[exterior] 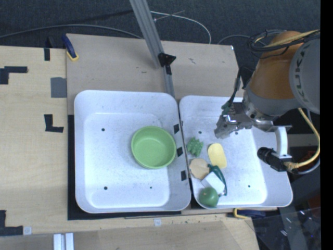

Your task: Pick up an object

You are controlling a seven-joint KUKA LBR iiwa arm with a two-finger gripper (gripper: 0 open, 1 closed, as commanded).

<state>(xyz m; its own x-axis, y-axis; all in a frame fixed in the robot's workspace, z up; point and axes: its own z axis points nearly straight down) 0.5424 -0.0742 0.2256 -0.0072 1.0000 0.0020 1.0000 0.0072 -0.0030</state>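
Left bin [88,139]: bowl [153,147], toward its right side.
Right bin [260,186]: small items [208,165] clustered at its lower left (some touching); gripper [227,127] just above them.

lighting even and moderately bright; white bins [125,100] slightly washed out; soft shadows; overall image mildly blurred, grainy.

Bench and surroundings, viewed from above at a slant.

The bench [31,139] has a pale wood-grain top marked with dark tape pieces [52,123] and a grey patch [59,87]. A tan board [119,69] lies over its middle, with a blue-and-yellow clamp [69,47] at the board's upper left corner. A grey metal pole [148,27] slants down across the board and carries a black bracket [166,60]. Beyond the bench the floor is dark blue-grey carpet [62,7], crossed by thin loose cables [177,19]. Lighting is even, with soft shadows.
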